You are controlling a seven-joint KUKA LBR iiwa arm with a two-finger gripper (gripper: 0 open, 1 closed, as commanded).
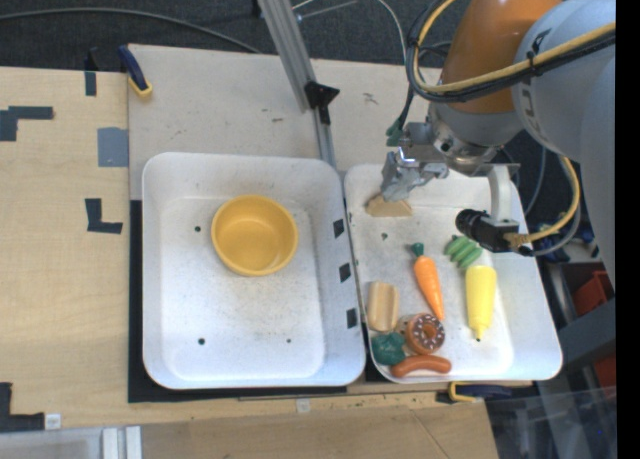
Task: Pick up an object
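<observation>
The hand (pixel 397 187) hangs low over the upper left corner of the right bin (pixel 520 347), directly above a small tan block (pixel 388 207), probably a toy bread slice or a bit of wood. Its metal tips reach down to the block's top edge, so this looks like the object chosen for the pick. Whether the tips are spread or closed I cannot tell, because the wrist hides them from this slanted angle, and nothing shows the block clamped between them.

The block lies tight against the bin's left wall, which leaves little room for a finger on that side; that likely explains why the arm comes in steeply from the upper right of the frame.

The other toys sit lower in the same bin, well apart from the hand:
- a carrot (pixel 428 283) near the centre
- a corn cob (pixel 480 297) to its right, with green husk at the top
- a beige bread piece (pixel 382 305), a doughnut (pixel 426 332) and a sausage (pixel 420 366) bunched at the lower left

The left bin (pixel 170 277) holds a yellow bowl (pixel 256 235), upright, in its upper middle. Both bins rest on the desk (pixel 60 267).
</observation>
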